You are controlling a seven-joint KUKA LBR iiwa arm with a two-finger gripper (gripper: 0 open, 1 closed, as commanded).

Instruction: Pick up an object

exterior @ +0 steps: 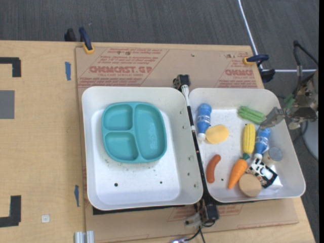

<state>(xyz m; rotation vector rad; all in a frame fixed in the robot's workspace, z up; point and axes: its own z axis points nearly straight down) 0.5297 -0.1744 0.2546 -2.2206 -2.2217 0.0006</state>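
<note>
Two shallow white bins are seen side by side on the bench. In the left bin [96,186] a teal divided plate [134,131] is laid. The candidates for picking are gathered in the right bin [296,178]: a blue bottle [203,117] at its far left, a yellow lemon-like piece [217,134] just beside it, a red sausage [213,167], a carrot [237,172], a corn cob [248,137], a green pod [251,114], a second blue bottle [262,140] and a tan round piece [249,186] at the near edge, next to a black-and-white item [264,173].

The gripper [276,116] is seen at the right bin's far right side, close to the green pod and above the second bottle. Nothing is seen between its fingers, and their spread cannot be told.

The pieces are judged to be light, hollow plastic toys, stiff and somewhat slippery. The corn cob would best be taken across its narrow middle; rounded pieces may be squeezed out of a shallow pinch.
</note>
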